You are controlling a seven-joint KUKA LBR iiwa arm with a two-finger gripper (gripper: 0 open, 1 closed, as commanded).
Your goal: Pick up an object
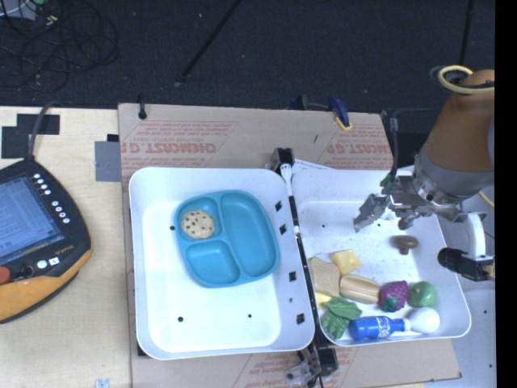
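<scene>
The hand (386, 210) hangs over the right bin (323, 217), fingers spread wide with nothing between them; the pickable stuff sits crowded in the bin's near corner, with a small brown piece (405, 242) lying just beside the hand; my worry is a grab at the pile (blue bottle (376, 326), purple toy (393, 295), green ball (422, 294) all touching) nudging neighbours or pinching against the wall; the bin's far half gives open room.
</scene>
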